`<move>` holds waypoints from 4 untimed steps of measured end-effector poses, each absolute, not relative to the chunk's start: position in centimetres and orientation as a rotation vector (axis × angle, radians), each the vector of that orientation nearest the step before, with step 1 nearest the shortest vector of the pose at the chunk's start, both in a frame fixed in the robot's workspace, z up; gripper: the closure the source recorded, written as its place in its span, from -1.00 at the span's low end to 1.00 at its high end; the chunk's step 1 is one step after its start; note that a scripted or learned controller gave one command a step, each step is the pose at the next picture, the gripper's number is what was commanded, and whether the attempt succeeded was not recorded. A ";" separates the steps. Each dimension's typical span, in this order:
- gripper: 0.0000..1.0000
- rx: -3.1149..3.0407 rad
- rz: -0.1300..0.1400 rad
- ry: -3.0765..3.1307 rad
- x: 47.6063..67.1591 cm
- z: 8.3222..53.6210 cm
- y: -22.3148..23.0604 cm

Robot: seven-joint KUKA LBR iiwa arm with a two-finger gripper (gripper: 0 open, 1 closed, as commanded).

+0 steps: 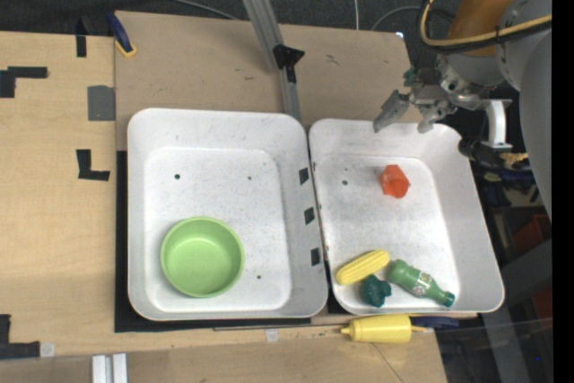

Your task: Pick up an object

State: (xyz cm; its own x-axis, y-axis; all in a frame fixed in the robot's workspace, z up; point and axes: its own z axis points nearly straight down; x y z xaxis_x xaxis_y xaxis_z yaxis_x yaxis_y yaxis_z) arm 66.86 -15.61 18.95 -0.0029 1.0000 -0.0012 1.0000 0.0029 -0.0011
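Observation:
My gripper (405, 117) hangs open above the far rim of the right bin (466, 193), its two grey fingers spread with nothing between them. A small red-orange object (394, 181) lies in the upper middle of that bin, a short way in front of the fingers. Near the bin's front edge lie a yellow corn cob (362, 265), a dark green small piece (376, 291) and a green bottle (419, 281). In the left bin (215, 139) a light green bowl (203, 256) sits at the front left.
A yellow bottle (380, 329) lies on the bench just outside the right bin's front edge. A grey metal pole (260, 4) slants down to the gap between the bins. Cables run across the dark floor behind the bench.

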 end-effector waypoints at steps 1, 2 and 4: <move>-1.00 2.218 -0.004 2.224 66.9 19.0 -15.6; -1.00 2.223 -0.008 2.225 67.0 13.4 -16.6; 1.00 2.224 -0.017 2.227 66.9 10.2 -16.7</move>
State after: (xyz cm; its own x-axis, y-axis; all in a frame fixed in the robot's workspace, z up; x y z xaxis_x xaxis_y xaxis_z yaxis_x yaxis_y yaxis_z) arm 66.91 -16.71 10.24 -0.0013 1.0000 -0.0038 0.9999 0.0013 -0.0113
